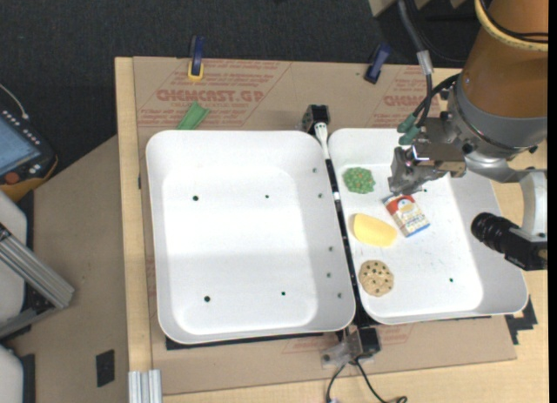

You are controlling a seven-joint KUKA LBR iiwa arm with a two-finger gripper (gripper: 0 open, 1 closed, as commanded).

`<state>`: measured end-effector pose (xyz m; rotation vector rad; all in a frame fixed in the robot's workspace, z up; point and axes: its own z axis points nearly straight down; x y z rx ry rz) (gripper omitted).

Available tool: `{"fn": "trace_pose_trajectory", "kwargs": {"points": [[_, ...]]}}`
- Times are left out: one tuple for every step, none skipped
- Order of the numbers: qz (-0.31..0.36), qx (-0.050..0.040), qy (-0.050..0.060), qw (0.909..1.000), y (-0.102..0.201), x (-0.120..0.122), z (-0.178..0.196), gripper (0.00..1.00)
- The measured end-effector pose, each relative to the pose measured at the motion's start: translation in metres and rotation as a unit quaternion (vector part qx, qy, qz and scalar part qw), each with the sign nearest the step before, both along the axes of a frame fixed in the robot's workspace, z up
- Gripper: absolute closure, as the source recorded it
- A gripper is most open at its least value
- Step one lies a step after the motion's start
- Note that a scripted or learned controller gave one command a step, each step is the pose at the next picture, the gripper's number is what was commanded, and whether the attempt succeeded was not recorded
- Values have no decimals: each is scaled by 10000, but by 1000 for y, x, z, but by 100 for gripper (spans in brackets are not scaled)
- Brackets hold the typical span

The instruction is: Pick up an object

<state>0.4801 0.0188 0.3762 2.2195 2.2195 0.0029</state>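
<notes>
White plastic, two shallow bins side by side on a cardboard sheet (261, 75) that covers the bench. We note the left bin (174, 166) and the right bin (487, 297) meet along a dark seam, with a black clamp (315, 117) at its far end.

In the right bin we count four items. A green bumpy piece (358, 179) lies toward the far left of the bin. A yellow rounded piece (374, 230) lies nearer us, just beside the seam. A round speckled cookie (376, 278) sits nearest the front edge. A small red, white and blue carton (408, 215) lies just right of the yellow piece, tilted.

The arm (509, 53) comes in from the right, orange band above grey wrist. The gripper (401, 180) hangs low over the right bin, directly above the far end of the carton and just right of the green piece. We cannot tell how its pincer stands; it is dark and seen from above. We see nothing clearly caught in it; the carton looks to lie on the bin floor.

Blue clips (197, 55) pin the cardboard at the far edge, and a green strip (191, 116) lies on it beyond the left bin.
</notes>
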Motion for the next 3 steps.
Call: {"fn": "trace_pose_trajectory", "kwargs": {"points": [[-45, -3, 64, 10000, -75, -2, -78, 100], [51, 14, -13, 10000, 20, 0, -33, 100], [27, 16, -41, 10000, 63, 0, 56, 100]]}}
